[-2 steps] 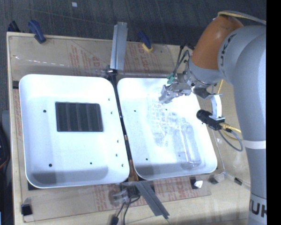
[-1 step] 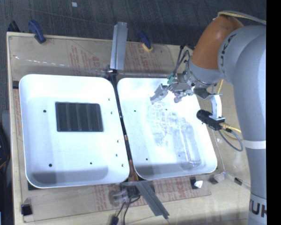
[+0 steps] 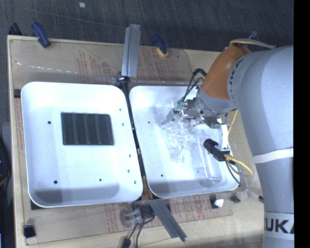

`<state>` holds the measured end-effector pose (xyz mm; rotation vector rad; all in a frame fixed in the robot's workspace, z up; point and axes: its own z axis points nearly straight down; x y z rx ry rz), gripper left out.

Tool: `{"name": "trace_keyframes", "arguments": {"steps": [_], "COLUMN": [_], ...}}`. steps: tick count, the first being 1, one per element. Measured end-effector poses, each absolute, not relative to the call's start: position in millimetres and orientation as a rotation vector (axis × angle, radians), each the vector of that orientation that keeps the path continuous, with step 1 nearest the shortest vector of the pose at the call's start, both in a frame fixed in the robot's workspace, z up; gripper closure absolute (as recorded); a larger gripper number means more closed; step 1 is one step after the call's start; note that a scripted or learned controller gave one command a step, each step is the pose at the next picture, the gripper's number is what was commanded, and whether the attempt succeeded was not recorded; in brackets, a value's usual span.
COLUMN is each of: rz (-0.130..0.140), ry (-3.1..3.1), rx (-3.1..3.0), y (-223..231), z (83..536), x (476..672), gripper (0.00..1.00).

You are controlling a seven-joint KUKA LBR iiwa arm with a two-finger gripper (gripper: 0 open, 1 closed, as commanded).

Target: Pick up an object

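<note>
Several clear plastic items lie in the right bin (image 3: pixel 144 138). One crumpled transparent piece (image 3: pixel 176 136) sits near the bin's middle. A clear bottle-like item (image 3: pixel 209 167) lies toward the front right corner. My gripper (image 3: pixel 187 111) is down inside this bin at its back right, right over the far end of the crumpled piece. The grey arm with its orange band (image 3: pixel 219 76) comes in from the right and hides the bin's right wall. Glare and the clear plastic blur what lies under the gripper.
The left bin (image 3: pixel 36 138) holds a dark ribbed rectangular panel (image 3: pixel 87 128) in its middle. A black divider (image 3: pixel 135 143) runs between the bins. Blue clamps (image 3: pixel 40 34) grip the bench's back edge. Cables (image 3: pixel 232 164) hang off the wrist near the front right.
</note>
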<state>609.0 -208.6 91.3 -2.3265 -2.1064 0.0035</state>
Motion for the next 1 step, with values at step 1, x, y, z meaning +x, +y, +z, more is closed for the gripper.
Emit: {"name": "trace_keyframes", "arguments": {"steps": [1], "rz": [0.003], "ry": [-2.111], "rx": [-2.32], "y": [-207.1], "z": [101.6], "x": [609.8], "gripper": [1.0]}}
